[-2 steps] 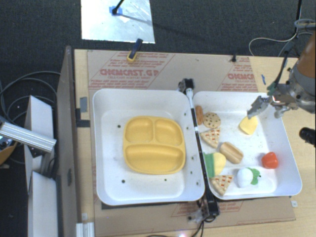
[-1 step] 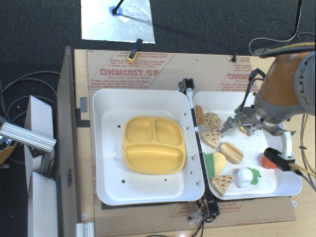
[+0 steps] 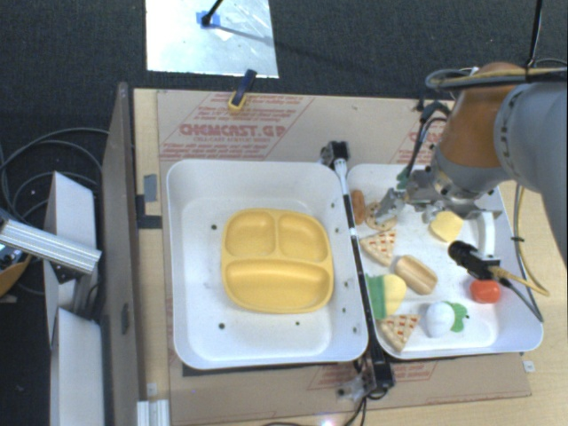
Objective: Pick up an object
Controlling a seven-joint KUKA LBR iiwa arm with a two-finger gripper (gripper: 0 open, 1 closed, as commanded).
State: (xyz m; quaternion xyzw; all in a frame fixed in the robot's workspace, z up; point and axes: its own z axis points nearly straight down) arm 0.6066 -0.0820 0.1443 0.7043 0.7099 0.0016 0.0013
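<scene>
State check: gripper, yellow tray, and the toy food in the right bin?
gripper: low in the right bin, over toy food, nothing visibly held
yellow tray: flat in the left bin, compartments bare
hot dog: lying flat
tomato: resting near the front

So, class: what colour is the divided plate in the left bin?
Yellow, seen in the camera view: the divided plate.

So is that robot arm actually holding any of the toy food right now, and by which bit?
It cannot be told. The gripper is low in the right bin, near the pizza slice, but nothing is clearly between its fingers.
</scene>
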